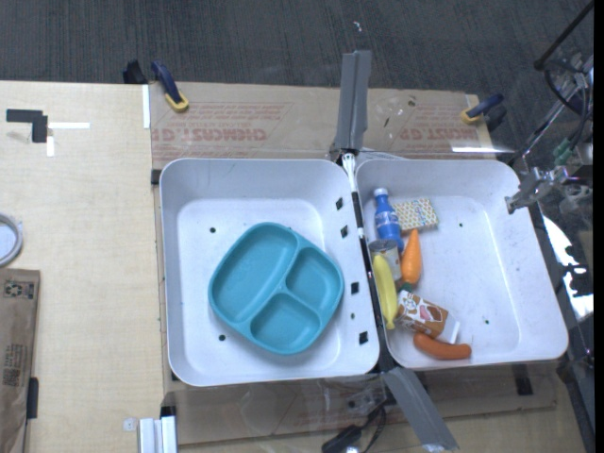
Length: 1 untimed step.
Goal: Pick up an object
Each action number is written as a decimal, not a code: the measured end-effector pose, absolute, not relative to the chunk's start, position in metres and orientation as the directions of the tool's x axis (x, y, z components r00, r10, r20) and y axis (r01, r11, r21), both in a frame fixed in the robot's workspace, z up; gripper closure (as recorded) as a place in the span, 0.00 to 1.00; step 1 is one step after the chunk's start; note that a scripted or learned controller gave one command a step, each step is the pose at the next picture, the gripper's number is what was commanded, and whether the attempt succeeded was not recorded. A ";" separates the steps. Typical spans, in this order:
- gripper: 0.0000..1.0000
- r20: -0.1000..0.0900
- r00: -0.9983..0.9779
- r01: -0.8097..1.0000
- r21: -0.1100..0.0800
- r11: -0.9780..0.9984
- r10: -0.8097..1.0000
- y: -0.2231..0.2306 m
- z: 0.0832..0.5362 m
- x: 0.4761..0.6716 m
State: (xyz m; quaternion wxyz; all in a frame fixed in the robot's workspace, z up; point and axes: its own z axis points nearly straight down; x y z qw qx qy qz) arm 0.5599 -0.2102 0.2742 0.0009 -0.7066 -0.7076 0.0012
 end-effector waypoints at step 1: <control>0.00 0.000 -0.325 0.946 -0.001 0.325 0.946 -0.179 0.144 0.580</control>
